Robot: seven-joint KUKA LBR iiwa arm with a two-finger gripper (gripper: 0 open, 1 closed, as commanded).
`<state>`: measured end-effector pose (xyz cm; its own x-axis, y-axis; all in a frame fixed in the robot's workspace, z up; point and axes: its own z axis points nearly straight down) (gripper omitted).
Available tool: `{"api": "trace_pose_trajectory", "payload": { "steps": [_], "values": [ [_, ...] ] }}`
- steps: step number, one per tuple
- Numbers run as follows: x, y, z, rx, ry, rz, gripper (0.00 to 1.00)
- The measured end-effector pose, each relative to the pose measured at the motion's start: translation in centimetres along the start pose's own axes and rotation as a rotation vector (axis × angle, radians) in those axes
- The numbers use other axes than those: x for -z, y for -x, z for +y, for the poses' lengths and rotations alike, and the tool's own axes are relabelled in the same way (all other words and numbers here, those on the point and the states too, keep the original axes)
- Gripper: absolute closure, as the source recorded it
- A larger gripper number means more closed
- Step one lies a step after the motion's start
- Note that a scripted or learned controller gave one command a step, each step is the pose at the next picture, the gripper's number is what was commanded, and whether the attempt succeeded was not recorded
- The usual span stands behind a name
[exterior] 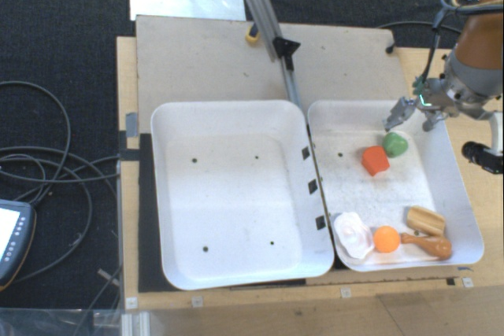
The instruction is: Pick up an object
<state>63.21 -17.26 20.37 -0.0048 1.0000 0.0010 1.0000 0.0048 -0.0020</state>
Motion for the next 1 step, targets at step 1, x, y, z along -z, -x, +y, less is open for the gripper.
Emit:
{"api": "trace_pose_trajectory", "payload": {
  "steps": [1],
  "values": [
    [0.23, -0.01, 0.08, 0.002, 0.003, -0.002, 0.00]
  ]
}}
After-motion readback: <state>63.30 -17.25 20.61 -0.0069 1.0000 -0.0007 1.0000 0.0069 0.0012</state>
